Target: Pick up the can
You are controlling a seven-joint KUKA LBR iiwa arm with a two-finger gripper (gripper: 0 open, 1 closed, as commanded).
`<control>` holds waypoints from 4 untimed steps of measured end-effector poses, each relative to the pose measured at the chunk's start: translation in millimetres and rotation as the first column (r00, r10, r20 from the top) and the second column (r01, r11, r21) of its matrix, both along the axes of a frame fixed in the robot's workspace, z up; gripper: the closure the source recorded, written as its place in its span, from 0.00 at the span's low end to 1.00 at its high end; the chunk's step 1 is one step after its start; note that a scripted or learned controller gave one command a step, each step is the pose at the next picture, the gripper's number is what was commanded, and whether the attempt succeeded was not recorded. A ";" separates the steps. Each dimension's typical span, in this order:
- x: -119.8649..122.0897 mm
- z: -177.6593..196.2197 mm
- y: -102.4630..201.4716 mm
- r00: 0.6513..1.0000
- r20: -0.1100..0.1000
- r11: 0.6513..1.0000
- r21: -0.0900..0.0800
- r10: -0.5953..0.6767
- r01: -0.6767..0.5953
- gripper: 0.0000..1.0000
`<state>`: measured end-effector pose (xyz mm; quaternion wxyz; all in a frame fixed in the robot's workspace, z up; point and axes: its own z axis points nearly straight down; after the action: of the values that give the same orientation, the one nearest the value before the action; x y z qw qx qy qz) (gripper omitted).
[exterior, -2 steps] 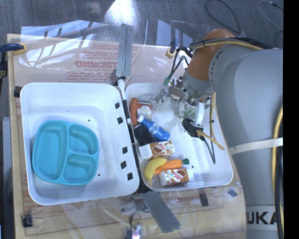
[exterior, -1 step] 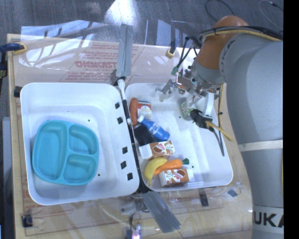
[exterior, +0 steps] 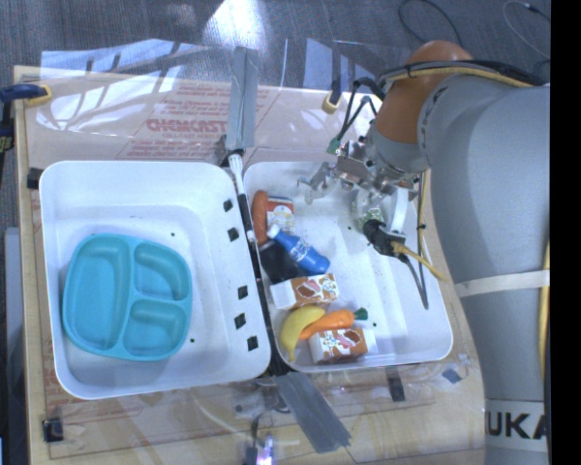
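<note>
On your table, the right bin (exterior: 399, 303) has what looks like the can (exterior: 273, 262), dark against the divider and apart from the gripper (exterior: 347, 180), whose grip you cannot tell, so the whole pick remains.

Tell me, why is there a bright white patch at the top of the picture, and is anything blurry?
Camera view: the patch is glare on the clear plastic sheet behind the bins; the gripper looks soft and hard to make out, while the blue tray is evenly lit and sharp.
</note>
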<state>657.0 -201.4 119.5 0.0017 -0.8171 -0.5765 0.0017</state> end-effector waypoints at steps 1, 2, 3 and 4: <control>0.3 18.4 -0.5 1.000 0.003 1.000 -0.001 0.026 -0.026 0.00; -14.1 -9.7 2.7 1.000 0.000 1.000 -0.001 0.028 -0.028 0.00; -0.1 48.7 1.9 0.999 0.003 0.999 -0.001 -0.034 0.034 0.00; 0.1 100.9 41.8 1.000 0.003 1.000 0.000 0.011 -0.011 0.00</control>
<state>657.2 -159.5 220.4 0.0010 -0.8138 -0.5811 0.0004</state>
